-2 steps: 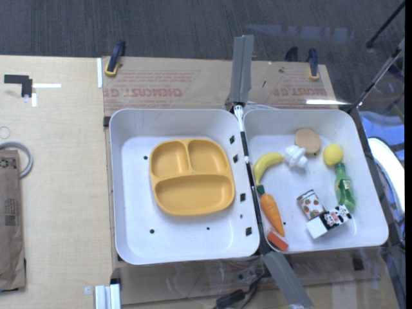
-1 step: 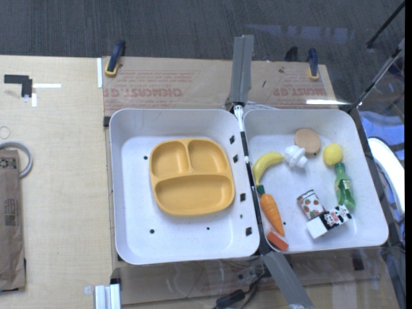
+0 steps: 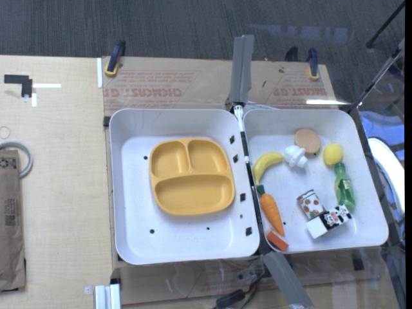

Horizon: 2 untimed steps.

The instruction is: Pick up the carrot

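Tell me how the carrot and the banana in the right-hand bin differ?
The carrot is orange with a green top; the banana is plain yellow. The carrot is straight and tapers to a point, while the banana is curved. The carrot lies lengthwise along the bin's left wall, nearer the front; the banana sits farther back, beside a small white item. Both lie flat in the right bin.

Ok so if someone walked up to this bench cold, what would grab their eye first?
Probably the yellow divided plate, alone in the middle of the left bin. Next, the cluster of toy food in the right bin: a banana near the divider, the orange carrot just below it along the bin's left wall, and a lemon toward the far right.
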### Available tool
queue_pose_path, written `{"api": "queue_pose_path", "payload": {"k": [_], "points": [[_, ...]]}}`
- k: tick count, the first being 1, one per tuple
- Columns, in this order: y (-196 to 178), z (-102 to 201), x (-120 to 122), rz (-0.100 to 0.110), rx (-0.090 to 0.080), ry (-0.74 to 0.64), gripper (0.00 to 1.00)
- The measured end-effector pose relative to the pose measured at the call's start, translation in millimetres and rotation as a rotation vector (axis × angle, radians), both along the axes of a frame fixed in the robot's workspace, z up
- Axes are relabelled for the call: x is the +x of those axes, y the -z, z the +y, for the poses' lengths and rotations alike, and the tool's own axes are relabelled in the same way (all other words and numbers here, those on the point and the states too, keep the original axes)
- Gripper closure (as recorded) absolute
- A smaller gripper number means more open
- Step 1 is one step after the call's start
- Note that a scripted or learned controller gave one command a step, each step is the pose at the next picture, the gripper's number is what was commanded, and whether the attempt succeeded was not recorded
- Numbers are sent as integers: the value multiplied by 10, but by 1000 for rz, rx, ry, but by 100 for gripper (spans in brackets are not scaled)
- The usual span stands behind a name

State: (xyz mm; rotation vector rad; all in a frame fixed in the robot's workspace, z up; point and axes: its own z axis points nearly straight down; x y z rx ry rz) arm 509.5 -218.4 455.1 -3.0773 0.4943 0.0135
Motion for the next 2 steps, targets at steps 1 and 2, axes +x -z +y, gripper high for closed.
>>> {"api": "queue_pose_path", "payload": {"k": [1,2], "points": [[-76,19,22,2,10,-4,100],[-158,39,44,3,17,-8,100]]}}
